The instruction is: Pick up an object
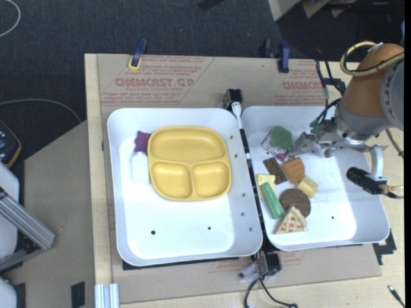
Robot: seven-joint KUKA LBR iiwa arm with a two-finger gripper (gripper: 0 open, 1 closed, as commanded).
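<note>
Dark carpet surrounds the surface [192,76], a board covered with printed brown paper that carries two shallow white bins side by side. The arm [372,88] enters from the right, its orange band above the grey wrist, and bends down over the back of the right bin [366,226]. The fingers [307,143] point leftward, low over the bin floor; how far they are open cannot be told, and nothing is seen between them.

Just left of the fingers lies a green round object [280,136] on a clear packet. Below the fingers, toward the bin's front, a cluster lies close together: a brown square piece [274,169], an orange-brown piece [294,170], a green stick [271,201], a dark round cookie [295,200] and a waffle wedge [292,222].

Well left of the fingers, the left bin [186,242] holds a yellow divided tray [189,162], with a purple item [141,141] and a white item [139,167] touching its left edge.
</note>
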